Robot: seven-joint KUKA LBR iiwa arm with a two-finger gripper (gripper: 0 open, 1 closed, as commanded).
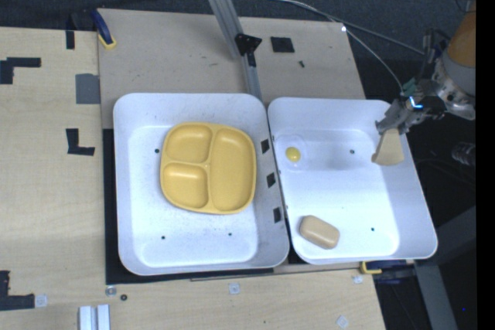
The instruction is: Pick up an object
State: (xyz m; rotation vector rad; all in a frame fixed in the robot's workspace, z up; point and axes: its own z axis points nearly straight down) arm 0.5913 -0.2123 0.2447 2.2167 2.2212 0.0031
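- A tan block (319, 232) lies near the front of the right bin (402, 239).
- A big yellow plate (209, 167) with three sections sits in the left bin (139, 243).
- A small yellow ball (292, 154) rests farther back in the right bin.
- The gripper (396, 126) hangs over the right bin's far right edge, with a tan wedge (389, 150) pinched between its fingers.

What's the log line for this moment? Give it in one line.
gripper at right bin right rim | tan wedge right by it | grasp unconfirmed
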